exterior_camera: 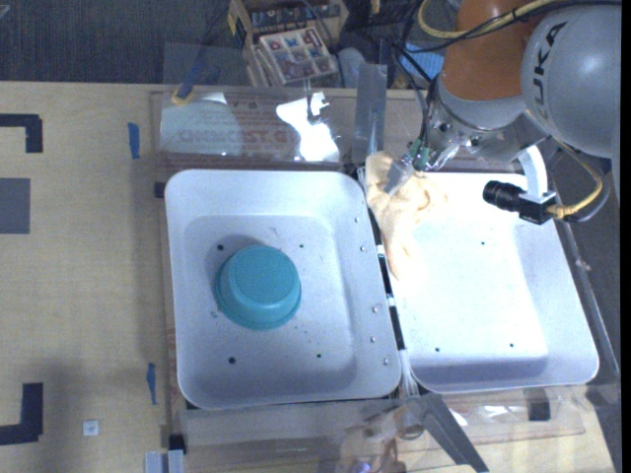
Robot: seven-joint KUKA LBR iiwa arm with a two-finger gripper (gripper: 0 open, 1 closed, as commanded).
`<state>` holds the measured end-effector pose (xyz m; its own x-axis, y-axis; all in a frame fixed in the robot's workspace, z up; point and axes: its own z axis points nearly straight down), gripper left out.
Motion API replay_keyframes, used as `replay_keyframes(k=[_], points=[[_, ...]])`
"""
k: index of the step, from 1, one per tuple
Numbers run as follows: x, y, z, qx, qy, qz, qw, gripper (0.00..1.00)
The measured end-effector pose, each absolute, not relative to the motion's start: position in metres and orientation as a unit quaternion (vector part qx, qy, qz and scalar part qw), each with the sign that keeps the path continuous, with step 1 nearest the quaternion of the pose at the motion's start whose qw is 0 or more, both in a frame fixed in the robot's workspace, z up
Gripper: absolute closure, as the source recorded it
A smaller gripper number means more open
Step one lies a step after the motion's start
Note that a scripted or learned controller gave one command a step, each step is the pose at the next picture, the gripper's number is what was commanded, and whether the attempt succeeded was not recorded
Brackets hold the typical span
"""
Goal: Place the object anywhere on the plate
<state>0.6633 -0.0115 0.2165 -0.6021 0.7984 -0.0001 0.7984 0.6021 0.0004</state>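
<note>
Right bin [513,353] — arm [552,57] over corner

Light wood table [79,294] with black corner markers [25,131] and bits of blue tape [133,141]. Dark grey carpet floor [108,23] beyond the far edge. Cardboard box [286,37] of printed items sits on the floor there. Clear plastic sheet [246,126] behind the bins catches strong glare from overhead light.
</note>
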Motion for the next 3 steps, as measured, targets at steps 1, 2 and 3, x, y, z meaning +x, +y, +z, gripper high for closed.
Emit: replay_keyframes(k=[1, 2, 3], points=[[0.648, 0.044, 0.227, 0.259, 0.966, 0.0007, 0.001, 1.00], [0.643, 0.093, 0.227, 0.063, 0.998, 0.0010, 0.001, 1.00], [0.643, 0.093, 0.227, 0.063, 0.998, 0.0012, 0.002, 0.00]])
